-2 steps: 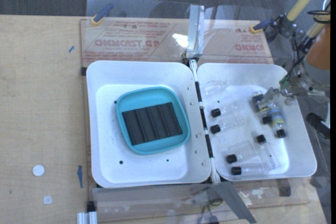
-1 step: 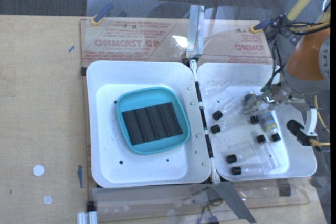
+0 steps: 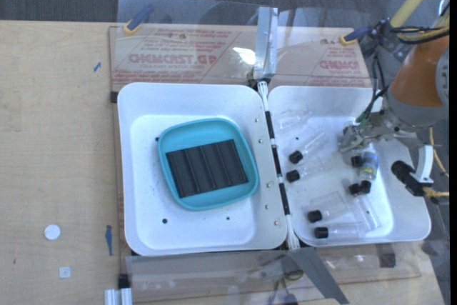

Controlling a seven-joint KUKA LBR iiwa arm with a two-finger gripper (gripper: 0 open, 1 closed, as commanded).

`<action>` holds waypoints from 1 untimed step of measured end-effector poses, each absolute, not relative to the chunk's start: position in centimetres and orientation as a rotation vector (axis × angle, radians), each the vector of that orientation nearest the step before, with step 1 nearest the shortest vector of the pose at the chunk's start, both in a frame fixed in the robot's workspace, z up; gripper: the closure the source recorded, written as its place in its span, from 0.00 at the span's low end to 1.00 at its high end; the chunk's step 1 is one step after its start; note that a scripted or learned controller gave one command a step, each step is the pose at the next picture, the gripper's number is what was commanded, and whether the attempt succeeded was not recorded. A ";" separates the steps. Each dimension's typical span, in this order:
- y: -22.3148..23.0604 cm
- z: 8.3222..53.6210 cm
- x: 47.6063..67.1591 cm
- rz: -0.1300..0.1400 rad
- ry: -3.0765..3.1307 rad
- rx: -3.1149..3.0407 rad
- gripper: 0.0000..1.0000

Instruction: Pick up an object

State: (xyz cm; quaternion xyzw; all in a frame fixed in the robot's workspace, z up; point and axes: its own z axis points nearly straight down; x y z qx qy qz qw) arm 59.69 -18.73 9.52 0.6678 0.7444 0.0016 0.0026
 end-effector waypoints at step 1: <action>-11.1 20.8 60.0 -0.004 2.320 2.122 1.00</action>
